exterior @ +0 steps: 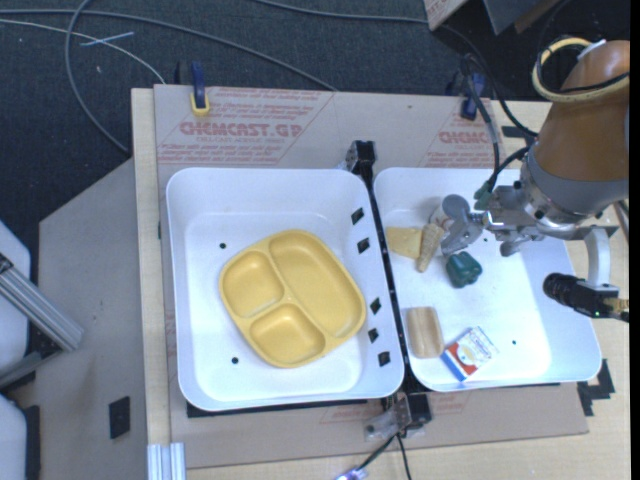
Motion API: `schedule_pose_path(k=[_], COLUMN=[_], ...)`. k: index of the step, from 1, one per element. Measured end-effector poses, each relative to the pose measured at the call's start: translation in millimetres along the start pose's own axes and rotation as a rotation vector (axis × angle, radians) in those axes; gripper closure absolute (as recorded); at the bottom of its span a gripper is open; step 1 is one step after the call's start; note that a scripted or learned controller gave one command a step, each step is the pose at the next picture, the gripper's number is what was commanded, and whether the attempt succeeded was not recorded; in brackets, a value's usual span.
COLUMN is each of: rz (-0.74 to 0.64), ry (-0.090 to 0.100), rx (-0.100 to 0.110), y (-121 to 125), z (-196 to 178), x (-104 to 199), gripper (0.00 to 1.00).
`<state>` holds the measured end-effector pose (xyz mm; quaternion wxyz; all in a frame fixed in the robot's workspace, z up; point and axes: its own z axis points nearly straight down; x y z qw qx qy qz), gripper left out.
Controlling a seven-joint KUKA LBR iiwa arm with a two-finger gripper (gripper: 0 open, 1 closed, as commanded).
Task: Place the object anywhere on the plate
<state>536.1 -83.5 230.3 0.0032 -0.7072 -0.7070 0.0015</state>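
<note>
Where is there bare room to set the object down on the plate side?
All three compartments of the yellow divided plate lie bare. The left white bin has bare floor around it. The right white bin is crowded near the gripper.

The brown board (300, 118) under the bins bears red printing reading "CHEMCAST GP" at upper left. Similar red print near its upper right is too small to read.

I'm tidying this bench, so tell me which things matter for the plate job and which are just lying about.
Job: yellow three-compartment plastic plate; gripper; dark green lump just beneath it.

Lying about: tan wooden block; red, white and blue packet; pale yellow wedge.
</note>
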Motion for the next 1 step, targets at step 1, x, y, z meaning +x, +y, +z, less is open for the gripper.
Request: schedule_pose_path(k=[1], rz=[0.001], ry=[0.0], rx=[0.0], y=[-7.5], z=[45.8], x=[-2.3], gripper=[0.0])
